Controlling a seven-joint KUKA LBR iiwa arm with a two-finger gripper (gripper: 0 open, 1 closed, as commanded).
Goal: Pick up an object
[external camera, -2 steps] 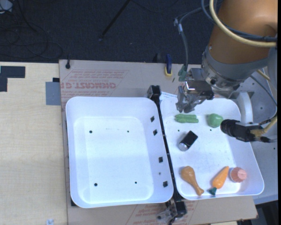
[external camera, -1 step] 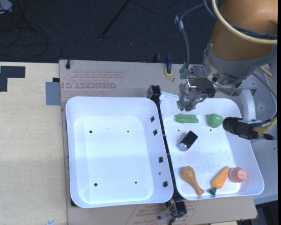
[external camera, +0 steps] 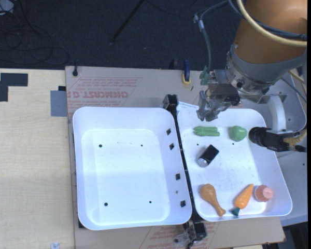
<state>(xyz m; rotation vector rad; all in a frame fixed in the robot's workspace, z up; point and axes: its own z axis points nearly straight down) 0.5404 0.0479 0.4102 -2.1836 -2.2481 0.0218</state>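
Colour rundown: the dark grey metal claw hangs off a grey arm with an orange band. Right below it there's a long green bumpy plastic veggie, and to the lower right of the claw a rounder bright green plastic piece. Further below the claw sits a small black-and-silver cylinder, then a tan plastic drumstick, an orange plastic carrot with a teal tip, and a pink round toy. Both shallow plastic bins are plain white; the worktop is pale wood.
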